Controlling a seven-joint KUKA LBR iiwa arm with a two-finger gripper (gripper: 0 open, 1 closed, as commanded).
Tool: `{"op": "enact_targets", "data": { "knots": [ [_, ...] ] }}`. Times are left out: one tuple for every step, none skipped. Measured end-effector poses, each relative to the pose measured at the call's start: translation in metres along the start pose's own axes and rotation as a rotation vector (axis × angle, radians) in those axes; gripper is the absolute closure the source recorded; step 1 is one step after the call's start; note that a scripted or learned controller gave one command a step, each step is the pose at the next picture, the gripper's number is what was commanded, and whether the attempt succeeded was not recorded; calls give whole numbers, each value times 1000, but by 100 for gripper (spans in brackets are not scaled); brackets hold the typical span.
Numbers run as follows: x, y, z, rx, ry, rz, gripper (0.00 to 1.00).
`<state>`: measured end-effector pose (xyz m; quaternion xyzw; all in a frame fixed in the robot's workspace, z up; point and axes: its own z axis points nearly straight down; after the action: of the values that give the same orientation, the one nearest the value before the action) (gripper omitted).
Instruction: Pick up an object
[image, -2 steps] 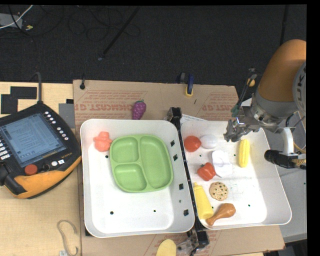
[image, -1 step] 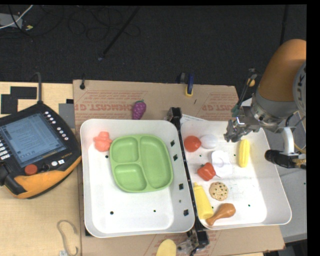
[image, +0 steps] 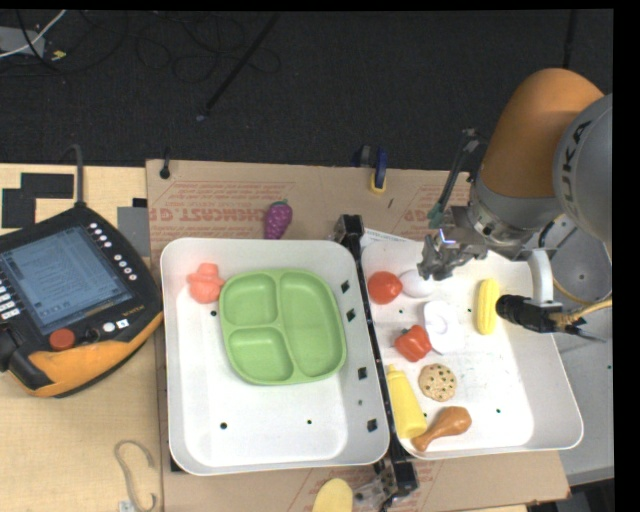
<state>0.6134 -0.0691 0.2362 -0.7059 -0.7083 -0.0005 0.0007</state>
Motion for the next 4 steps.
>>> {"op": "enact_targets", "data": {
  "knots": [
    [61, 1, 7, 3, 1, -1, 100],
    [121, 7, 7, 1, 1, -2, 100],
    [142, 28, 2, 0, 0, 2, 100],
    [142, 20, 20, 4, -2, 6, 100]
  ]
}}
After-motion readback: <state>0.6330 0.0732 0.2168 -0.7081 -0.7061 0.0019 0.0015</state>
